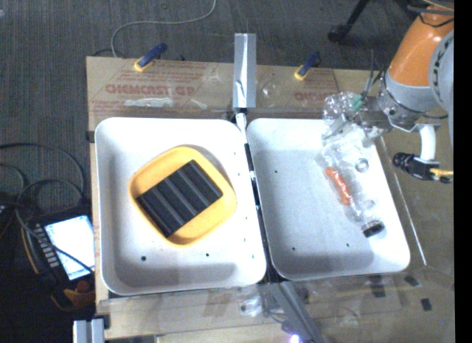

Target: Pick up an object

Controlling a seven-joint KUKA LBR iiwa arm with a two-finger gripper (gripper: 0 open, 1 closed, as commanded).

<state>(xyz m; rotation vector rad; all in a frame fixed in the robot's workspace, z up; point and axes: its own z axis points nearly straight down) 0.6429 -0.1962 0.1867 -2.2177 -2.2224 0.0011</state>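
Observation:
A clear plastic bottle [348,172] with an orange patch and a black cap lies lengthwise in the right bin [295,216], along its far right side. Its crumpled upper end reaches the bin's back right corner. My gripper [366,117] hangs at that corner, right against the bottle's upper end. I cannot make out whether it has hold of the plastic. A yellow block with a black ribbed top [183,194] rests in the middle of the left bin [118,260], far from the gripper.
The arm's orange band [420,46] and grey wrist come in over the bench's right edge. Two clamps [150,57] hold a cardboard sheet behind the bins. A metal post [243,72] stands at the back between them. A small screen device [63,242] lies on the floor at left.

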